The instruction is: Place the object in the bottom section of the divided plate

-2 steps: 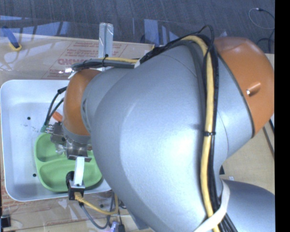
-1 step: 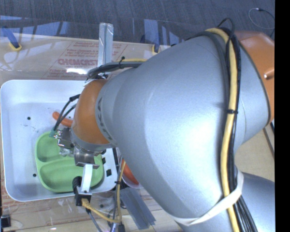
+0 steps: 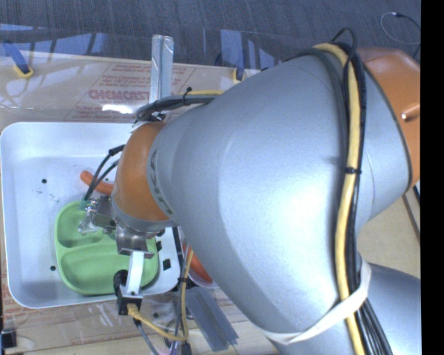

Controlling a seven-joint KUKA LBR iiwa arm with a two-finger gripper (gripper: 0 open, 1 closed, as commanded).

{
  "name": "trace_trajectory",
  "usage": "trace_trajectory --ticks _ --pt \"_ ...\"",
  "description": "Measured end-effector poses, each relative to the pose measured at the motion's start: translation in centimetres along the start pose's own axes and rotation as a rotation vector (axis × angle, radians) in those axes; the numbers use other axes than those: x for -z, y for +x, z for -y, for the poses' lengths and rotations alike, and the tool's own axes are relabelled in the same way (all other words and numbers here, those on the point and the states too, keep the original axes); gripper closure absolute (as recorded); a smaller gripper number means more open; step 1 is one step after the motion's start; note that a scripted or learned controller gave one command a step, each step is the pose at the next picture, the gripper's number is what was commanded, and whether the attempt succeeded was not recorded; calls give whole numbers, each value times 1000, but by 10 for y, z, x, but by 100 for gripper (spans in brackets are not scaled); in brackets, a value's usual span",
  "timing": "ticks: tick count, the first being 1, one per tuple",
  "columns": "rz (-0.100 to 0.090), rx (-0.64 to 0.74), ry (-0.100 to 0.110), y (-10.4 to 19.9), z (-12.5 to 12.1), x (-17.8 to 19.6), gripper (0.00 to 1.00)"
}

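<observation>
Camera view: orange object [image 3: 86, 177] lies beside claw [image 3: 95, 214].

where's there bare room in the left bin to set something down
Bare floor: the left bin's upper-left part, bordered by its back wall, left wall and the green divided plate below. A narrow strip runs between plate and left wall. Crowded: the plate's right side, where the gripper and arm hang over it, with an orange object above.

Green divided plate [image 3: 74, 261] lies in the left white bin [image 3: 22, 168], close to the bin's near edge. The grey arm [image 3: 281, 198] hides the plate's right side. The gripper [image 3: 93, 216] is over the plate's far section. An orange object [image 3: 86, 177] lies just beside the plate's far rim.
</observation>
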State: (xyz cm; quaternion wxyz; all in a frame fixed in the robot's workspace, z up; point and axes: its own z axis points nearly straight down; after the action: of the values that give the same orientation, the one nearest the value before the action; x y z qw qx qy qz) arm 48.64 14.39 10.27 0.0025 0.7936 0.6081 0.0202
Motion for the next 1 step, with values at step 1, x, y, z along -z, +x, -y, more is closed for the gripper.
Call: trace_trajectory --ticks 1 --pt "9 -308 -25 16 -1 1 0"
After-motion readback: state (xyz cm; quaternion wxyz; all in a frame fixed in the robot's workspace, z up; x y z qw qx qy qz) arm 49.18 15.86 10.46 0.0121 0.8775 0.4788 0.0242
